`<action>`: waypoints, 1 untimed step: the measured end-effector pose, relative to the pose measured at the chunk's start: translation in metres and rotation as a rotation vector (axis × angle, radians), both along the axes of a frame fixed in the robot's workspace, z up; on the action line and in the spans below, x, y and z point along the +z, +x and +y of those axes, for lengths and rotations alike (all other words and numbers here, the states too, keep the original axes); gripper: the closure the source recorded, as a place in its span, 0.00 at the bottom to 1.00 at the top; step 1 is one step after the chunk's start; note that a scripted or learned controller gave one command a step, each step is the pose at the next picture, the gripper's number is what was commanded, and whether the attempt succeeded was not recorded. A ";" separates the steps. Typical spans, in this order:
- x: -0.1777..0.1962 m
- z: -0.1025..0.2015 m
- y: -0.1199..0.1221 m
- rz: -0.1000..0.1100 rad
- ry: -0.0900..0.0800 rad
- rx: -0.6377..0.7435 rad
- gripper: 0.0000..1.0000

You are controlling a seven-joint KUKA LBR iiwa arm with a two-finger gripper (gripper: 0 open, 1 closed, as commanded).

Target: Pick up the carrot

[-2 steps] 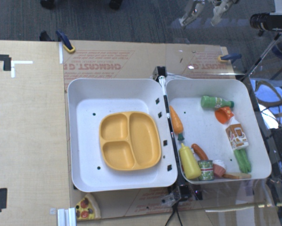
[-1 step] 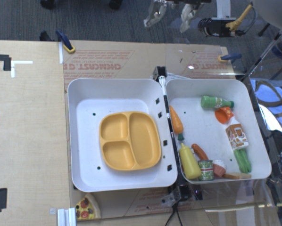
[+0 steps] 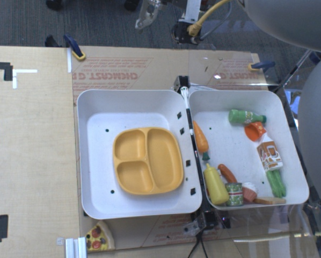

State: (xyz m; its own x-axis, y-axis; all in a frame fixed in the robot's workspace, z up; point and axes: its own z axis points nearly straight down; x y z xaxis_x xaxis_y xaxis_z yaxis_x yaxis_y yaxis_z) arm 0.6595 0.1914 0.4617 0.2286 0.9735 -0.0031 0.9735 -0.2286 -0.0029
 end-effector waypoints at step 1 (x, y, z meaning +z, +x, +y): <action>0.078 0.038 0.000 -0.002 0.000 -0.378 0.00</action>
